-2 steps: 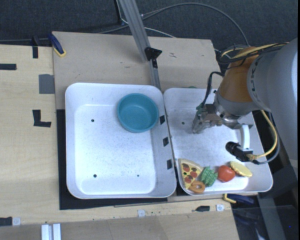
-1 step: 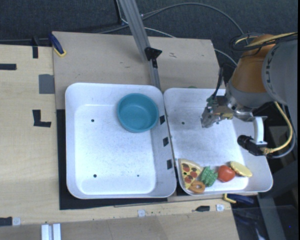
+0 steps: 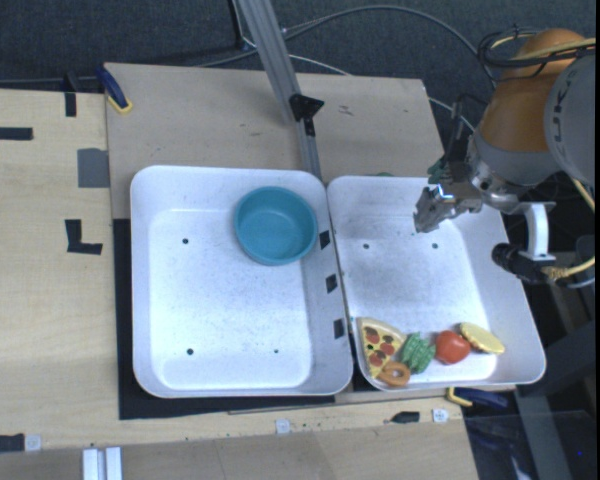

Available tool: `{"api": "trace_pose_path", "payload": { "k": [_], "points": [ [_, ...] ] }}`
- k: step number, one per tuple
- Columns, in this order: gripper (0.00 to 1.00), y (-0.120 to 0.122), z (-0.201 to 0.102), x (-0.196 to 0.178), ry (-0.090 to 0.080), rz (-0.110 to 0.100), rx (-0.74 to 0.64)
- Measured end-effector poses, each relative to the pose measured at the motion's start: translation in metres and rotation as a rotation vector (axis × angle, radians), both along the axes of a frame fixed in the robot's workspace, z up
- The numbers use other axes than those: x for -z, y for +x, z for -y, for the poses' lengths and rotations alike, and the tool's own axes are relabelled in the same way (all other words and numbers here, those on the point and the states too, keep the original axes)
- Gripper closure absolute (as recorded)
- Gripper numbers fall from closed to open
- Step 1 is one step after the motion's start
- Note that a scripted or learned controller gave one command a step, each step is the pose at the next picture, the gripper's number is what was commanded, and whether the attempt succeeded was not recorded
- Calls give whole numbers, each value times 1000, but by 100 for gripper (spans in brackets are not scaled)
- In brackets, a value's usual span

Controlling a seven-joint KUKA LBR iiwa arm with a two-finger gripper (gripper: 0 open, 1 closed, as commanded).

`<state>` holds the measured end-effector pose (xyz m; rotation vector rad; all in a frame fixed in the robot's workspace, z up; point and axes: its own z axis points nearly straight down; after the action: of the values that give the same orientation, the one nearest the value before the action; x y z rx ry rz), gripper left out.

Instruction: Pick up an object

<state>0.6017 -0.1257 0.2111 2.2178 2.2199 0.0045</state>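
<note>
One arm reaching from right; claw [image 3: 429, 211] over right bin [image 3: 400, 268], grip state unclear.

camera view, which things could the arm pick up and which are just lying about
For the job: gripper, blue bowl, pizza slice, green toy, tomato, yellow piece.
Lying about: two white bins, yellow clamp, black tape marks.

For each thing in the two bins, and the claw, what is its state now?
Blue bowl: upright, in the left bin, near its far edge.
Pizza slice: lying flat at the right bin's near edge.
Green toy: lying beside the pizza slice.
Tomato: resting beside the green toy.
Yellow toy: lying next to the tomato.
Claw: over the right bin's far part, holding nothing visible.
</note>
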Motion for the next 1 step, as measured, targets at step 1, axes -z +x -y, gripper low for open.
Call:
{"api": "trace_pose_path", "payload": {
  "k": [1],
  "points": [
    [100, 0, 0, -7, 1, -5, 1]
  ]
}}
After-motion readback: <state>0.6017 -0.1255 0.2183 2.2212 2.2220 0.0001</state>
